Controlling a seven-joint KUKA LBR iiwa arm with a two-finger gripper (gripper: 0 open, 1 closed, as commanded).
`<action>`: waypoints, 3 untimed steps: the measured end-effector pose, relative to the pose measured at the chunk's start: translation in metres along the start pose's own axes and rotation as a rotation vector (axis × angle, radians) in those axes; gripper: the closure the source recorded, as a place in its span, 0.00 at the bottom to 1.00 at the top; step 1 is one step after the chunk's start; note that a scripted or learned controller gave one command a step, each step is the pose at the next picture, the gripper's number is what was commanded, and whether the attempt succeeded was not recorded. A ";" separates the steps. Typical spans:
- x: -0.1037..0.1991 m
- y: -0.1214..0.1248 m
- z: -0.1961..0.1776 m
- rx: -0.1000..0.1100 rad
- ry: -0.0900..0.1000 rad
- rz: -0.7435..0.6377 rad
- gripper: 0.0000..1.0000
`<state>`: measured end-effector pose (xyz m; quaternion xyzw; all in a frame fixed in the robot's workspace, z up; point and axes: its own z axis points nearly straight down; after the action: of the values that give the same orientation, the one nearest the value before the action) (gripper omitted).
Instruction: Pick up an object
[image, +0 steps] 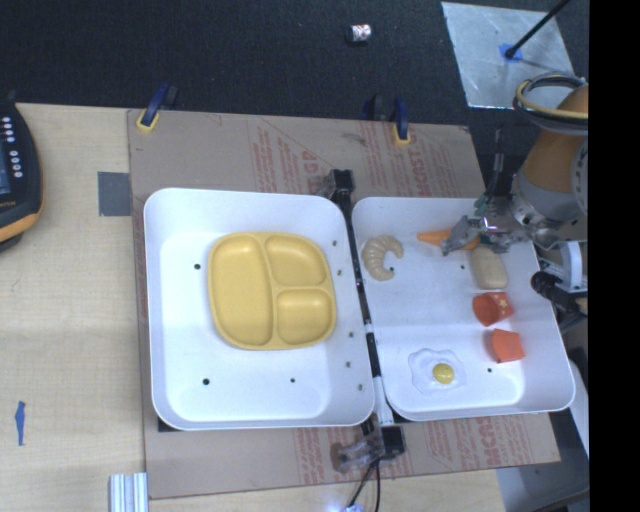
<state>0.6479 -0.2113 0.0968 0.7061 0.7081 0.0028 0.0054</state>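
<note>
The desk (70, 330) spreads well out to the claw's left and carries a cardboard sheet (250, 150) under two white bins. The left bin (180, 395) sits well apart from the claw (478, 232), across the divide, and holds a yellow compartment plate (270, 290) lying flat in its middle. The right bin (400, 300) is the one the claw hangs over, near its upper right corner, with the grey arm (550, 165) coming in from the right behind it. Whether the claw is spread or pressed together cannot be told; its metal tips are too small and cluttered to read, and nothing shows clearly pinched between them. Just below the claw lies a pale beige piece (488, 268), close to touching it. Just to its left an orange carrot-like piece (434, 238) points away. Further left is a croissant (381, 255). Below the claw are two red-orange chunks (492, 308) (506, 346), and lower left a fried egg (437, 370).
</note>
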 end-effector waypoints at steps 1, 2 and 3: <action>0.038 -0.086 -0.004 -0.003 -0.004 -0.001 0.00; 0.048 -0.143 -0.003 -0.005 -0.005 -0.002 0.00; 0.034 -0.172 -0.045 0.012 0.003 0.001 0.00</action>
<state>0.4753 -0.1772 0.1398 0.7066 0.7076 -0.0004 0.0003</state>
